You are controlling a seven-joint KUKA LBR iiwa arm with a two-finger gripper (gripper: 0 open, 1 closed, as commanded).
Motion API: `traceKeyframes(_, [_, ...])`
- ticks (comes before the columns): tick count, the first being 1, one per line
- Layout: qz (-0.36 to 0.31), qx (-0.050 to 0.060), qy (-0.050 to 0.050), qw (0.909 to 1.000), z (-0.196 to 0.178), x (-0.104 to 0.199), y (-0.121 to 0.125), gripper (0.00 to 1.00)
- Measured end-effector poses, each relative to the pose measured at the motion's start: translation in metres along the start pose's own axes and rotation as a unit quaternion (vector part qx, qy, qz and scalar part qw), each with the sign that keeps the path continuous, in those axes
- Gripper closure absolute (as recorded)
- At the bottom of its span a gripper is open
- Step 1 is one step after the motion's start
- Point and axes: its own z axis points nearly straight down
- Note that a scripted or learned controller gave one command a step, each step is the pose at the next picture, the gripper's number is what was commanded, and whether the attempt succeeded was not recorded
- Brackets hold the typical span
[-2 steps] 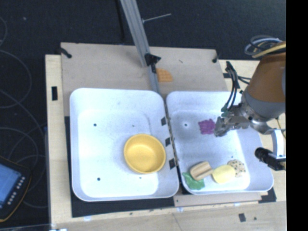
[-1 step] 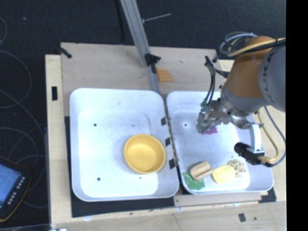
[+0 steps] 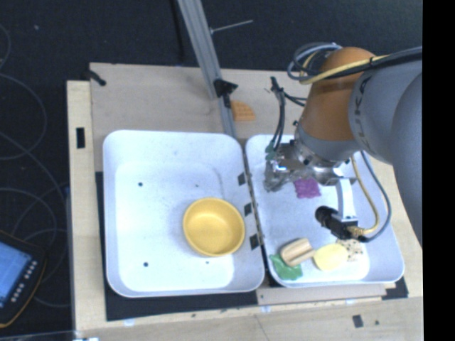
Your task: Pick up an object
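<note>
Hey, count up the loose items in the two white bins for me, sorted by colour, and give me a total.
Yellow: 2, the bowl in the left bin and a yellow piece in the right bin
Purple: 1, purple item
Tan: 1, tan block
Green: 1, green item
White: 1, dotted die
Total: 6

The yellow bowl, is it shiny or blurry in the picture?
In the camera view the yellow bowl looks soft, slightly blurred, with no bright glare; its inside is shaded darker on the right, and the white bin under it is evenly lit.
</note>
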Motion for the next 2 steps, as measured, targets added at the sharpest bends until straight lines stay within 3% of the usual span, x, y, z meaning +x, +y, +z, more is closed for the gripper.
traceKeyframes(1, [0.0,0.0,0.0,1.0,-0.013,0.055,0.026,1.0])
traceKeyframes(2, [0.0,0.0,0.0,1.0,-0.02,0.103,0.032,1.0])
